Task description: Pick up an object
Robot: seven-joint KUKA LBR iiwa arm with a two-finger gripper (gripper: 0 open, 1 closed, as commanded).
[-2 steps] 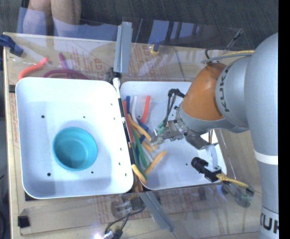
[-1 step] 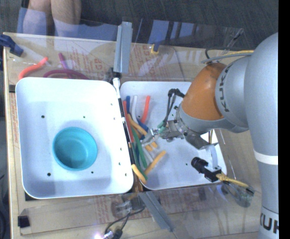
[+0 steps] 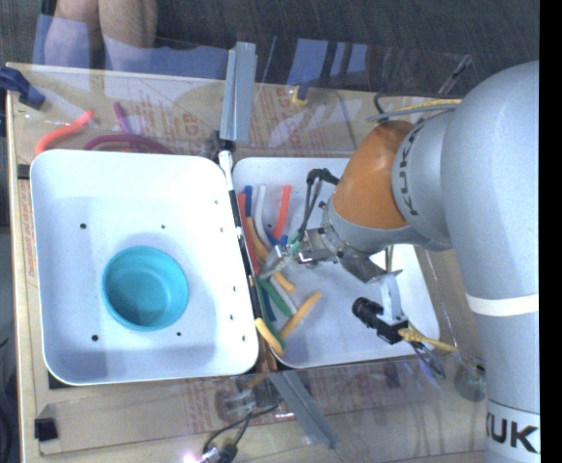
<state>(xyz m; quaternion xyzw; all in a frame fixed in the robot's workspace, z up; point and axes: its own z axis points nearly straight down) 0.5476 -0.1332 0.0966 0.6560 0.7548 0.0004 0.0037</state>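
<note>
Sticks (image 3: 273, 258) of several colours, the objects on offer for picking, lie heaped along the left wall of the right bin (image 3: 343, 350), and the gripper (image 3: 285, 252) is down among them. Its tips sit at the top of the pile, touching or just above an orange stick, but the view is too small and cluttered here to tell whether the jaws are spread or closed, or whether anything lies between them.

Just above the jaws, blue, white and red sticks (image 3: 266, 205) stand roughly parallel, running away toward the bin's far wall. Just below the jaws lie green sticks (image 3: 279, 302) and, beside them to the right, an orange stick (image 3: 302, 310) lying at a slant. Another orange stick (image 3: 269, 334) rests further below, close to the bin's near left corner.

To the right of the jaws the wrist rises into the orange band (image 3: 377, 186) and then the broad grey arm (image 3: 483, 201). A small black fitting (image 3: 372, 318) with a cable hangs below and to the right of the jaws, over the bin floor.

Well to the left of the jaws, across the dividing walls, the left bin (image 3: 68, 191) holds a blue bowl (image 3: 146, 287), upright, with its opening facing up. Beyond that bin, on the bench (image 3: 179, 109), lie an orange piece (image 3: 64, 131) and a loop of purple tubing (image 3: 126, 144).
</note>
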